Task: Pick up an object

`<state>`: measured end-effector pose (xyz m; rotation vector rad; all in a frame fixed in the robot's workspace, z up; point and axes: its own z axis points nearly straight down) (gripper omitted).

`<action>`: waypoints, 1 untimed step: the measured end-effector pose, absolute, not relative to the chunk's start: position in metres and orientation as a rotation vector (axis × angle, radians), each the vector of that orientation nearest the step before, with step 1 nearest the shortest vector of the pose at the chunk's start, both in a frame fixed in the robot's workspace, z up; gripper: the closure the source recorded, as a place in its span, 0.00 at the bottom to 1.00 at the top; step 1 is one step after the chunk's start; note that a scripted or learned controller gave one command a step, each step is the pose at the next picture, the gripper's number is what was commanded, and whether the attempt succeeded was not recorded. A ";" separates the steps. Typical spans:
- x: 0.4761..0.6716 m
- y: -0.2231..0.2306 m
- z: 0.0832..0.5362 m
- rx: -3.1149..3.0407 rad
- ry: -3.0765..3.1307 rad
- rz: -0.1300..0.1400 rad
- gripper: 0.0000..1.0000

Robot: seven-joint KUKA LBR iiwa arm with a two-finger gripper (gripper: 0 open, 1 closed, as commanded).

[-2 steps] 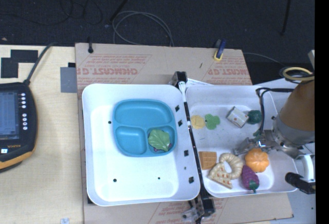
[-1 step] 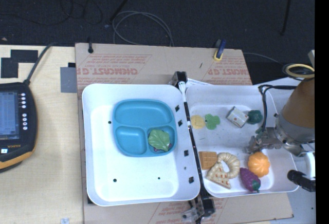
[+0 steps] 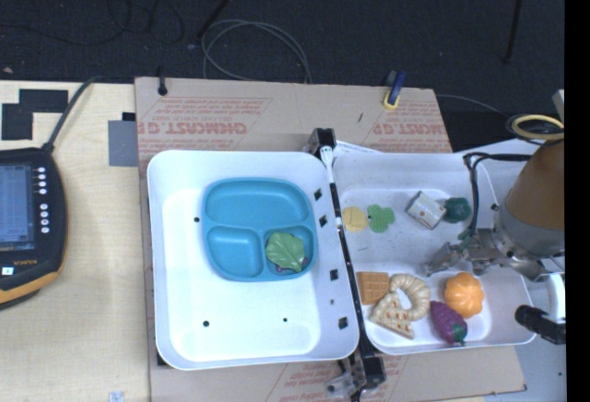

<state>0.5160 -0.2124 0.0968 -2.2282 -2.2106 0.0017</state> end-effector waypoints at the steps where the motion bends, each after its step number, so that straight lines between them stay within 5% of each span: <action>1: 0.561 -0.214 0.201 -2.225 -2.230 -0.005 0.00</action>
